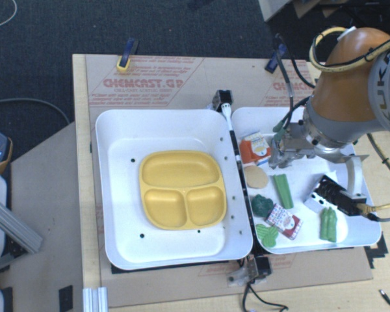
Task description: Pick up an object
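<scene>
Yellow moulded tray (182, 189), glossy white bins (110, 148)

Dark grey carpet floor (84, 18); pale wooden bench top (84, 174); loose cables (26, 103).

A robotics lab — a grey arm with an orange band (354, 51) reaches over two white bins (117, 142) clamped to a protective-film-covered bench (149, 83), loose cables (26, 103) trailing over dark carpet (84, 12).

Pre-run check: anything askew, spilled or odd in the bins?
Nothing stands out. The yellow divided tray lies flat, alone in the left bin; the small items lie loose in the right bin, where the gripper hangs.
</scene>
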`<action>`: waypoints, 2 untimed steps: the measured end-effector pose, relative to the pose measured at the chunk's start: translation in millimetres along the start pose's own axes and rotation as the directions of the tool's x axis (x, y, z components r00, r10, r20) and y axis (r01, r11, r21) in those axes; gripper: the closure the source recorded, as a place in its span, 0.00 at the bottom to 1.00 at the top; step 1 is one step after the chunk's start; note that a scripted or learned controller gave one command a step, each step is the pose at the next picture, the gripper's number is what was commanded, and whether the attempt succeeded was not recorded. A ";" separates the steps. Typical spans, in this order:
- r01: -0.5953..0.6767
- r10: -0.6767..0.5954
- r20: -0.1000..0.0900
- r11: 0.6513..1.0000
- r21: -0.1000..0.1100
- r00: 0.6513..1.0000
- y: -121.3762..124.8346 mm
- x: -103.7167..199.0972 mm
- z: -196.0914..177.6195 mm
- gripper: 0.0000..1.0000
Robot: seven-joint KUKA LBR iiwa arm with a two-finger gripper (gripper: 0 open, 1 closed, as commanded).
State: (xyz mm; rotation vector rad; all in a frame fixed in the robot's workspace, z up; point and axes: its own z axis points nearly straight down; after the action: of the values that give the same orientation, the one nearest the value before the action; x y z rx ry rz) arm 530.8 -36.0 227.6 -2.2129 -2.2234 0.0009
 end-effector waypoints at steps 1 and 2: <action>0.000 0.000 0.000 1.000 0.000 1.000 -6.4 46.4 -1.1 1.00; -0.002 0.002 0.002 1.000 0.000 1.000 -11.0 71.9 5.8 1.00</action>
State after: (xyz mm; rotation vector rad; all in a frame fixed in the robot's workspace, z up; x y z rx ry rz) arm 519.4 35.9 222.0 -2.2161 -2.2214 0.0031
